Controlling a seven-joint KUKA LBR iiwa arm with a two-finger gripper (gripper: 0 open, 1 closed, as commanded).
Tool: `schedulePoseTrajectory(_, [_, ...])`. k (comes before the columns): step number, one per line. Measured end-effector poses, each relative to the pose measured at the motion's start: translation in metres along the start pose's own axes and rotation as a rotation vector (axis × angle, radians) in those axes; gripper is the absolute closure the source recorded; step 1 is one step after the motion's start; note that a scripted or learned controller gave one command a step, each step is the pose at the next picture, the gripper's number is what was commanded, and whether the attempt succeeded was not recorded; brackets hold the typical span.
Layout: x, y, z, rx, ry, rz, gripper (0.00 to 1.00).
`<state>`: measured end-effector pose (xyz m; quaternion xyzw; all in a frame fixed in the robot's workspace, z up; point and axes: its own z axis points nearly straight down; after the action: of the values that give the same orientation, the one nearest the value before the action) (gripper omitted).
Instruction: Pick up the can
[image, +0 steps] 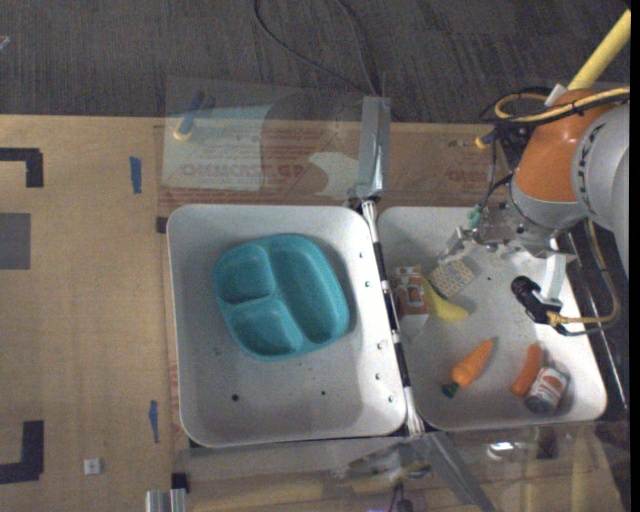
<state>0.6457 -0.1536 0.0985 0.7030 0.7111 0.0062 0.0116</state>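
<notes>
The can (547, 390), small with a silver end and a red and white label, sits in the near right corner of the right bin (500, 410). An orange piece (527, 368) rests right against its upper left side. My gripper (456, 268) hangs low over the far left part of the same bin, just above a yellow banana (447, 306). It is well apart from the can, up and to the left of it. The grey arm with its orange band (553, 162) comes in from the upper right.
A toy carrot (472, 364) lies in the middle of the right bin, between gripper and can. A small printed carton (407, 290) stands by the bin's left wall. The left bin (200, 400) holds a teal divided plate (282, 295).
</notes>
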Motion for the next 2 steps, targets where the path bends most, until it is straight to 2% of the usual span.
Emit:
schedulePoseTrajectory(1, [-0.066, -0.034, -0.001, -0.001, 0.009, -0.04, 0.0])
schedulePoseTrajectory(2, [-0.066, -0.09, -0.007, 0.019, 0.012, -0.133, 0.0])
